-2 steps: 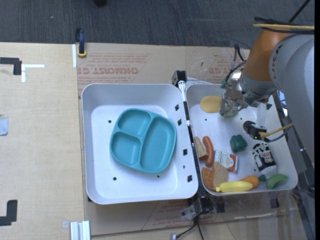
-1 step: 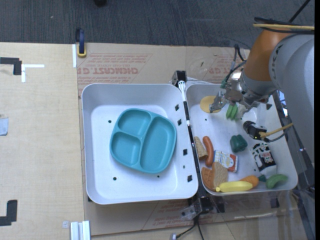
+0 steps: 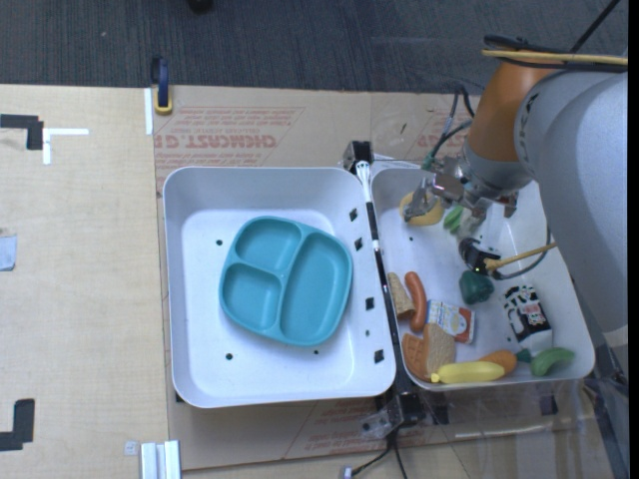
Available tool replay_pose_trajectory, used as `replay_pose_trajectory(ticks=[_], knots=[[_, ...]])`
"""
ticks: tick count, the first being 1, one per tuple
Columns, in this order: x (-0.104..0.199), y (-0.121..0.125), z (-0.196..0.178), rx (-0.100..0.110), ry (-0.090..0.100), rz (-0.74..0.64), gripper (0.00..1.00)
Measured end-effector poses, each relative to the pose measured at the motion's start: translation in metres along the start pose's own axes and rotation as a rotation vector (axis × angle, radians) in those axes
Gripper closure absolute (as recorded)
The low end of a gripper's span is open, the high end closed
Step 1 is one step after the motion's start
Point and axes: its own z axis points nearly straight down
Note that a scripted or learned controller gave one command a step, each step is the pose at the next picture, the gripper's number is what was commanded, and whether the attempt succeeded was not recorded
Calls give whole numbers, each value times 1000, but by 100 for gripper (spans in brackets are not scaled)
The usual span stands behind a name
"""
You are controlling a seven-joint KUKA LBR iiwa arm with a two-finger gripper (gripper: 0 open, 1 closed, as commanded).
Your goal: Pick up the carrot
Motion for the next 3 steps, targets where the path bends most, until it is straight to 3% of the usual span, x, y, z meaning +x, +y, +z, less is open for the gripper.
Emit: replay_pose_trajectory(ticks=[1,2,3], knots=[[-1,1,-10,-1,-4,-3,100],[-1,1,-10,-1,-4,-4,0],[-2,1,-19,0,-5,-5,100]])
